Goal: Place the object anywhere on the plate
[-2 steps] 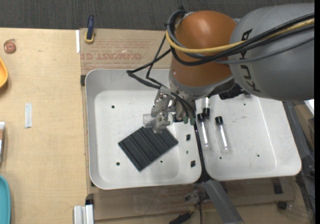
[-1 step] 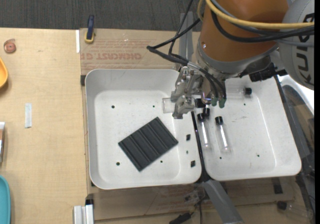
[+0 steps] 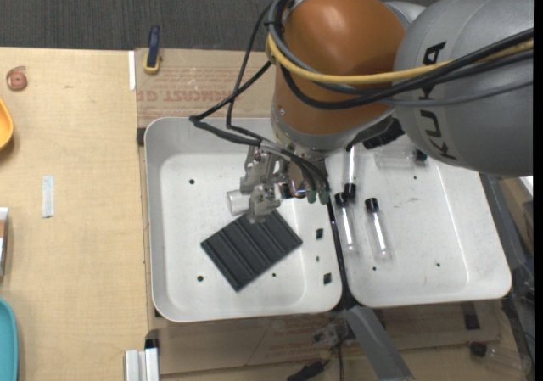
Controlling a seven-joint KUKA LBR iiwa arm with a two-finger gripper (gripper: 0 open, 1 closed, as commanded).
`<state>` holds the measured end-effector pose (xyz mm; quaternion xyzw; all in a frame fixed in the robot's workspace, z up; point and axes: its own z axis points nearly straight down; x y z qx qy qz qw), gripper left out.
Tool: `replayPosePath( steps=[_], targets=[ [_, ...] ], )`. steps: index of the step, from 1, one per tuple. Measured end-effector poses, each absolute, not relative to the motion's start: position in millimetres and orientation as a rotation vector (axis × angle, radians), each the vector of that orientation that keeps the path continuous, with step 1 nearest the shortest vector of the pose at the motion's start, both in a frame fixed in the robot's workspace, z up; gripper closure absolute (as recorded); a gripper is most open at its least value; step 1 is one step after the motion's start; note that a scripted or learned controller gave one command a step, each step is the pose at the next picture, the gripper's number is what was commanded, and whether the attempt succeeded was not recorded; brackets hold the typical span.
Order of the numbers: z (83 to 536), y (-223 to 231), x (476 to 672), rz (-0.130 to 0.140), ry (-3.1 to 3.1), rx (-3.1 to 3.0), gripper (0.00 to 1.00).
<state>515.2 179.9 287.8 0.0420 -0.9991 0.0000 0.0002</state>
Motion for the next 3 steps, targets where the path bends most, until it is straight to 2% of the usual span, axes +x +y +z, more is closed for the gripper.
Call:
replayPosePath(
  steps=[1,2,3],
  targets=[
    [287.9,179.8,515.3,0.0,-3.139,0.132,0.0],
    [296.8,179.6,516.5,-0.002,-3.141,0.127,1.0],
    [296.8,179.4,516.5,-0.002,-3.141,0.127,0.0]
  ],
)
